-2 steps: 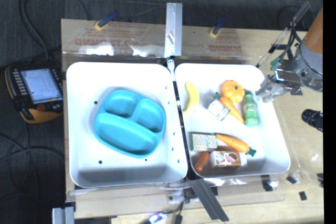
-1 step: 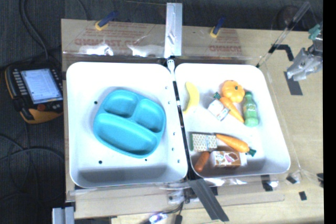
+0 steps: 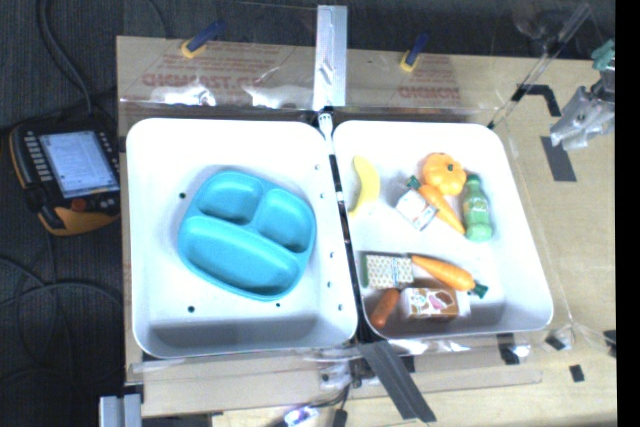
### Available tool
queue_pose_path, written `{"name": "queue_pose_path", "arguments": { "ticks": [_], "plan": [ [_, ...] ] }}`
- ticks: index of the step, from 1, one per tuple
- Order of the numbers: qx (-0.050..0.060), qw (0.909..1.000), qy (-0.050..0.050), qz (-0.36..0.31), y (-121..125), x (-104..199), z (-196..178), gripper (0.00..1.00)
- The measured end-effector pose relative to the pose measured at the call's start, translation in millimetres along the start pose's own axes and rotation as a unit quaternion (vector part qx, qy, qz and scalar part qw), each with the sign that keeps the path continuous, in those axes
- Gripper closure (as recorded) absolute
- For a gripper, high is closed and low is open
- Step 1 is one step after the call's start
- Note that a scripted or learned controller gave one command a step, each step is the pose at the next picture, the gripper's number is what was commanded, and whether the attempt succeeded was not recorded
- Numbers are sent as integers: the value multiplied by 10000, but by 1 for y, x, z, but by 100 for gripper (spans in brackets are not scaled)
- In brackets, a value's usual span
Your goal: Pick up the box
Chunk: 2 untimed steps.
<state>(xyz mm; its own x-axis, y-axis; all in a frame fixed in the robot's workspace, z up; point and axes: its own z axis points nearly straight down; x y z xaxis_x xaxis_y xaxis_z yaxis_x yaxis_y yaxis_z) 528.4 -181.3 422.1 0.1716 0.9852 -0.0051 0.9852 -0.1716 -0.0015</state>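
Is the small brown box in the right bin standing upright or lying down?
Lying down: the small brown box rests flat on its long side near the right white bin's front wall.

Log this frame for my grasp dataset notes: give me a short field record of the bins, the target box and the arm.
left bin: holds a blue divided tray
right bin: holds toy food and the box
box: lies near the front wall, beside a brown item
near the box: carrot, patterned packet
other items: banana, orange, green bottle
gripper: outside the bins, at the right edge, holding nothing visible
task status: box not yet picked
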Motion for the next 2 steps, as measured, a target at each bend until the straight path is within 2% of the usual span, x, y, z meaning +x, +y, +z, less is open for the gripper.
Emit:
{"name": "queue_pose_path", "arguments": {
  "ticks": [1,2],
  "plan": [
    [4,10000,-10,-7,1,0,-9,100],
    [-8,9981,5,-610,54,5,-12,100]
  ]
}}
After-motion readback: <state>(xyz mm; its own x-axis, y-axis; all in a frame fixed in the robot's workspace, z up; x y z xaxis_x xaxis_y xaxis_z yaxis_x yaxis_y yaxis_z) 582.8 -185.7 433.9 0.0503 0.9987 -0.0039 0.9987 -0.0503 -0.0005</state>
